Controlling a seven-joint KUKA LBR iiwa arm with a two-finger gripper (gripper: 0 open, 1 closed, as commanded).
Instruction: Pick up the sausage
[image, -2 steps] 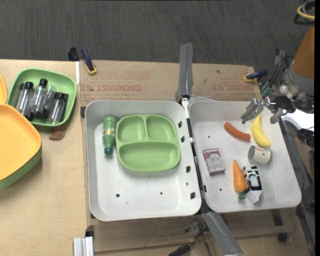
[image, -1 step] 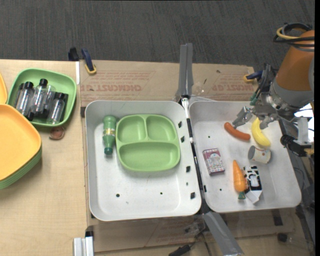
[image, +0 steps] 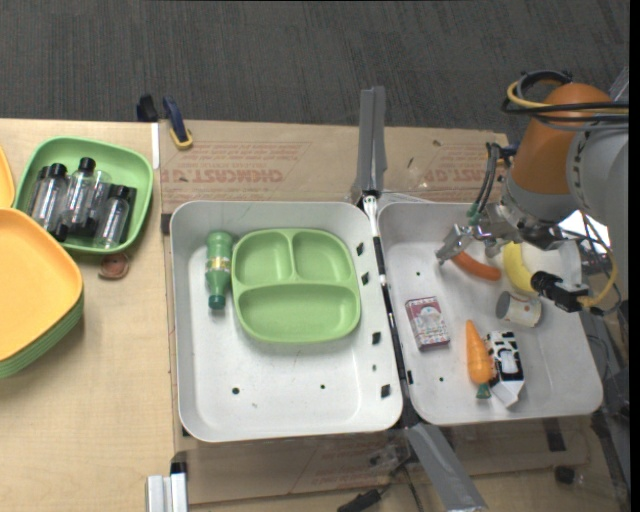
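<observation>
The robot's jaws (image: 462, 243) hang low in the right bin (image: 560, 400), at the orange-red sausage's (image: 476, 265) left end. Whether they are open or closed cannot be told. A banana (image: 515, 268) lies just right of the sausage.

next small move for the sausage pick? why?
Probably close and lift slightly. The end effector sits low in the right bin, right at the upper-left end of the sausage, which lies slanted beside the banana. Whether the sausage sits between its fingers can't be told from this view, so a small lift would show whether the grasp took.
</observation>
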